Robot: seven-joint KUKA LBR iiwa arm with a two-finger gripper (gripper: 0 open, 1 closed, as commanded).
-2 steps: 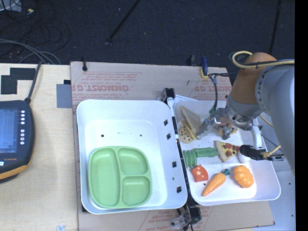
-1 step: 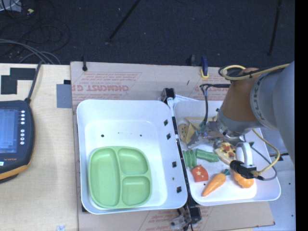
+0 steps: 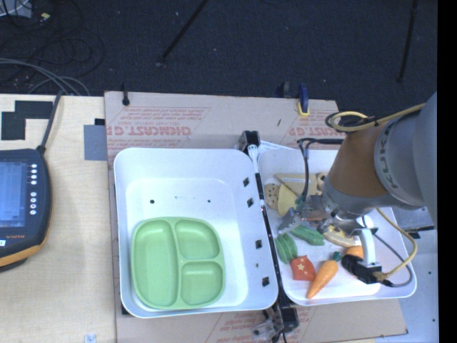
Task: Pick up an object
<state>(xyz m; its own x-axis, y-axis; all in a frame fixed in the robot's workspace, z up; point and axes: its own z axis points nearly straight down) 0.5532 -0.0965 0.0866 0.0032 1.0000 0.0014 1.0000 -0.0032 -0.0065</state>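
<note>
Right-hand white bin (image 3: 400,289), cluttered with toy food: gripper (image 3: 314,219) low above green pod (image 3: 305,234), which lies just below-left of it, long axis roughly left-right (jaw state impossible to tell).

Two white bins (image 3: 187,164) sit on my bench; the left bin carries a pale green divided plate (image 3: 178,263). The right bin (image 3: 400,281) holds an orange carrot (image 3: 322,277), a red piece (image 3: 303,268) and green pods (image 3: 287,247). My arm (image 3: 385,164) shows grey with an orange band.
</note>
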